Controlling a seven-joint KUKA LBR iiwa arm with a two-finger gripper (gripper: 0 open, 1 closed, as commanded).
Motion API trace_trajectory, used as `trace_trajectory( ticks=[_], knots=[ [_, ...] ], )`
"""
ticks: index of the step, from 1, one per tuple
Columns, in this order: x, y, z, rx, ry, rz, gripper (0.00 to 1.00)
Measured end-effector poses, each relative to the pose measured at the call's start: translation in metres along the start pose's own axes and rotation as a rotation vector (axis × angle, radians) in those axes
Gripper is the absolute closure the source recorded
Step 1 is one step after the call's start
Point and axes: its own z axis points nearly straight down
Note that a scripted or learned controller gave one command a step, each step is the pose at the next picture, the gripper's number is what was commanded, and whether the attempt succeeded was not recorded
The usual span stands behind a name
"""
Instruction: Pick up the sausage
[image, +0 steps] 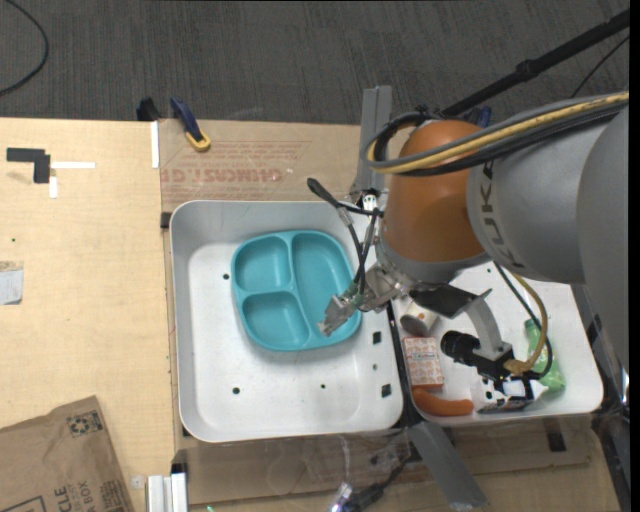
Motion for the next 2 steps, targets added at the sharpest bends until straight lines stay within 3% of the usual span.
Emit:
trace_trajectory(
  ticks=[1, 2],
  knots=[
    [-0.047, -0.004, 0.0, 0.001, -0.001, 0.509, 0.0],
    [-0.035, 0.001, 0.0, 0.001, -0.001, 0.617, 0.0]
  ],
)
